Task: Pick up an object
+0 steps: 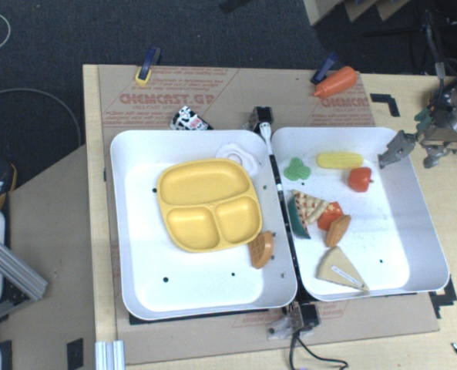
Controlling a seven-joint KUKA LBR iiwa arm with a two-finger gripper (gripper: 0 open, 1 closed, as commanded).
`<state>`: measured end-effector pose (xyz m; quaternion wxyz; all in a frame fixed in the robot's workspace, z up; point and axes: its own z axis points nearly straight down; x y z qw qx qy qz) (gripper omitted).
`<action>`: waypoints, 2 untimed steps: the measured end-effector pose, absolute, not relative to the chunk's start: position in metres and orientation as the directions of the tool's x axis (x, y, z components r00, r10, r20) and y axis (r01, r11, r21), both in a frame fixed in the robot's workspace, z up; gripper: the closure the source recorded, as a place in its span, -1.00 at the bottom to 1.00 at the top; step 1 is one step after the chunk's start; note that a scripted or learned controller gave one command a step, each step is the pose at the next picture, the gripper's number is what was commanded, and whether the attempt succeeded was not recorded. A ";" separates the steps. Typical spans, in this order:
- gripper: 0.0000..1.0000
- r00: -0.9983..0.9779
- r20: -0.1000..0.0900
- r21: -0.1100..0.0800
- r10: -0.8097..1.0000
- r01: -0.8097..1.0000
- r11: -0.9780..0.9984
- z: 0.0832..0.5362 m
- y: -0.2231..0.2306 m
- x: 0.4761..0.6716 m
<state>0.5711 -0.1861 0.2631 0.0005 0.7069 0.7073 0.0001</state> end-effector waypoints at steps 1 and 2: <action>-1.00 0.001 0.002 -0.007 1.000 1.000 -0.001 0.205 -0.192 0.564; -1.00 0.000 0.002 -0.006 1.000 1.000 0.000 0.162 -0.192 0.567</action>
